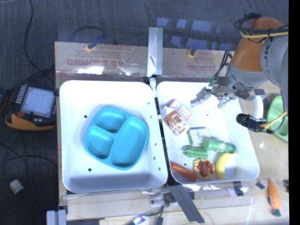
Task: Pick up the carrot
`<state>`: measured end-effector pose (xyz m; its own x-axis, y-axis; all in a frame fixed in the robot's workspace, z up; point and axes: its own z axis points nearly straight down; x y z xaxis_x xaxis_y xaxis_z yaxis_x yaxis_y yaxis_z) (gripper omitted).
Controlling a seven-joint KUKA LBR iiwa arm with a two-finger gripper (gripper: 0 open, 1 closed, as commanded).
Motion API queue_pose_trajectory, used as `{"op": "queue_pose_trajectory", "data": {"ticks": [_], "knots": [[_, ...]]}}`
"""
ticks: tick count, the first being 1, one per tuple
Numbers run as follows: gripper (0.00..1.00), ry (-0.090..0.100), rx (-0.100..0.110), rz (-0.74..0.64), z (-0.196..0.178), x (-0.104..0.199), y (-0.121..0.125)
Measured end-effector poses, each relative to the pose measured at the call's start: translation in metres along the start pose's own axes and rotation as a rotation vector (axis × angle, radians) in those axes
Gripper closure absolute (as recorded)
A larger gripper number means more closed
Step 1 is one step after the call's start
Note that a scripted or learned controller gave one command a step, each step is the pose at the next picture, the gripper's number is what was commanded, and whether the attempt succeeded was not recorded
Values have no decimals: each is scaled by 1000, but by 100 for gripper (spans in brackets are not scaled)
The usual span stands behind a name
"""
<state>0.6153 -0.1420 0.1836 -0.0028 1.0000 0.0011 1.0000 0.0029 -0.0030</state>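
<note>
The carrot is a long orange-red piece lying at the front left of the right bin, close to the front wall. My gripper hangs over the back part of that bin, well behind the carrot and to its right. Its fingers stand spread apart, open, with nothing between them.
Near the carrot lie a round patterned item, a yellow banana, a green vegetable, a green bottle, a small green-white box and an orange-white packet. The left bin holds a blue divided plate. A second orange carrot-like piece lies outside, at the bench's front right.
</note>
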Motion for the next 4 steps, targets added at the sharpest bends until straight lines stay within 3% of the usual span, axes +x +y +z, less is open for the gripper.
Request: {"op": "queue_pose_trajectory", "data": {"ticks": [1,2,3,4], "knots": [[0,-2,-12,-16,60,33,-58],[0,-3,-10,-224,55,14,-109],[0,0,0,-514,1,85,-117],[0,1,1,-613,-14,151,-132]]}}
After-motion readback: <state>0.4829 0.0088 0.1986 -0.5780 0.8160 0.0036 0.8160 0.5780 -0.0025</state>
